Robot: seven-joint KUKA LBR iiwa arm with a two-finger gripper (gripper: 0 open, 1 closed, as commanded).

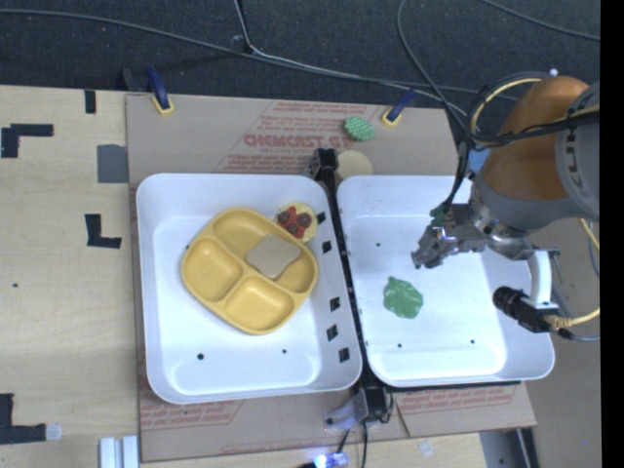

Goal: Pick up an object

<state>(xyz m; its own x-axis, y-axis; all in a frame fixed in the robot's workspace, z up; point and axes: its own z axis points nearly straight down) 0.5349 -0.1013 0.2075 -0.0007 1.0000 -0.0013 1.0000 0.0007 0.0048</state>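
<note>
A small green leafy object (403,297) lies in the right white bin (487,359), near its middle. My gripper (430,250) hangs over the same bin, just above and to the right of the green object, apart from it. Nothing shows between its tips. In the left bin (166,359) a yellow divided plate (251,269) holds a tan square piece (272,255). A small red and yellow object (296,220) rests at the plate's upper right edge.
A green dotted item (359,128) lies on the cardboard behind the bins. Black clips run along the divider (336,261) between the bins. Cables trail across the dark floor at the top. The arm's body (536,164) covers the right bin's far right corner.
</note>
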